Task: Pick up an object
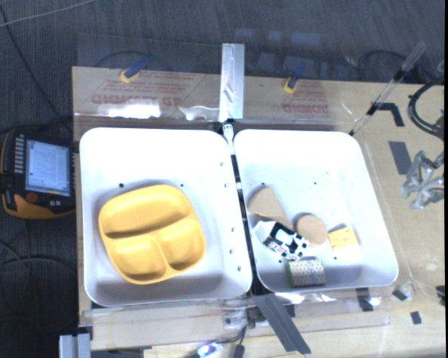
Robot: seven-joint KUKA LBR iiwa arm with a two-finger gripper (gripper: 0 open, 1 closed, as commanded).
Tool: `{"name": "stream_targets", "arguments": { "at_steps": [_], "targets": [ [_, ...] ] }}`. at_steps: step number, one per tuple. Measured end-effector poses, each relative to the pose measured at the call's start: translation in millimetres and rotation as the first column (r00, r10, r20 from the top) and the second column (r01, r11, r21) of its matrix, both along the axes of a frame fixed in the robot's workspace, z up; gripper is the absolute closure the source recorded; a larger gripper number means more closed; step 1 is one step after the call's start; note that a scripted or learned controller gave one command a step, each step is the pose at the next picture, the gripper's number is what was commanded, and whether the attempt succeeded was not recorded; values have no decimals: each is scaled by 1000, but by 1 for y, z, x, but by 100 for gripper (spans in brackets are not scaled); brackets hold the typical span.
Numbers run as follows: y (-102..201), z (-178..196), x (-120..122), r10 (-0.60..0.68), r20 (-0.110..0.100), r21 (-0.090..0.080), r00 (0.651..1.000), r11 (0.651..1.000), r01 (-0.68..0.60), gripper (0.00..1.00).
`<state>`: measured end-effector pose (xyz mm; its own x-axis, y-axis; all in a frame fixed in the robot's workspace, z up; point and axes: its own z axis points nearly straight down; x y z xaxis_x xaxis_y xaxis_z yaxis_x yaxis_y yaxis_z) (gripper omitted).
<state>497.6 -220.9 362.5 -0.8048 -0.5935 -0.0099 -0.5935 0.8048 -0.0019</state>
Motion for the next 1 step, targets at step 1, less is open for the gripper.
{"name": "stream_targets", "arguments": {
  "at_steps": [1],
  "targets": [
    [-1, 72, 47, 196, -3, -3, 981, 981, -196, 100]
  ]
}}
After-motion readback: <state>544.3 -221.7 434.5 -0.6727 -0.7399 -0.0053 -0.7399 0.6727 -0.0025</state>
